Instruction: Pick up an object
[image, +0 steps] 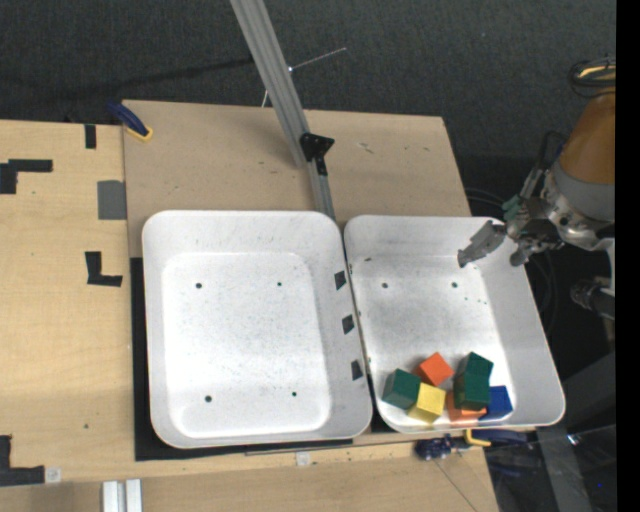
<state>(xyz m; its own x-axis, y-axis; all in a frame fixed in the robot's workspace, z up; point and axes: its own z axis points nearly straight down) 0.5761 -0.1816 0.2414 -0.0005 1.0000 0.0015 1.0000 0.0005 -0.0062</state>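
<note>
Camera view: unlabelled coloured blocks (447, 388) in right bin (420, 250)

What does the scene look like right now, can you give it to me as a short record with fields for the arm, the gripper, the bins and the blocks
arm: enters from the view's right, orange band above the wrist
gripper: over the far right edge of the right bin, nothing between its fingers
left bin: white, shallow, beside the right bin
blocks: clustered in the right bin's near corner
block colours: orange block, yellow block, blue block, two green blocks
task status: no object picked up yet
</note>
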